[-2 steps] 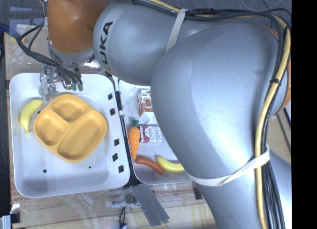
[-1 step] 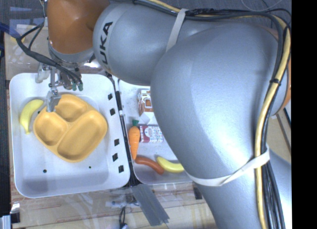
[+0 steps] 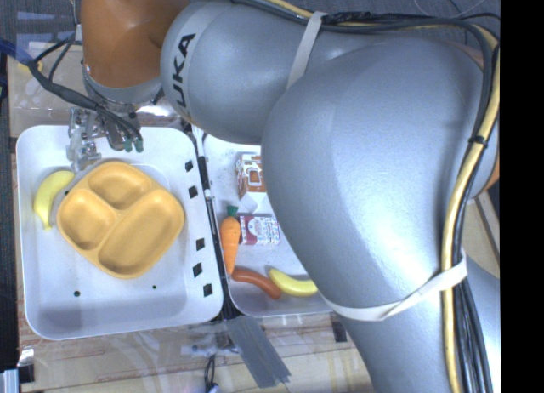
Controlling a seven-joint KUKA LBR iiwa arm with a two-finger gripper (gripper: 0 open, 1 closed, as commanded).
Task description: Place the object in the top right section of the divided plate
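Far left in the shallow white left bin (image 3: 34, 315): curved yellow plastic banana (image 3: 51, 197), off the plate, pressed against the left rim of the mustard-yellow three-section divided plate (image 3: 127, 251). Just above and right of it, metal two-finger gripper (image 3: 85, 146), hanging over the plate's upper-left edge; grip state impossible to tell. Likely trouble: closing so near the rim, nudging the plate or squeezing the banana out sideways. Long axis near vertical in view, leaning right at top, belly bulging left.
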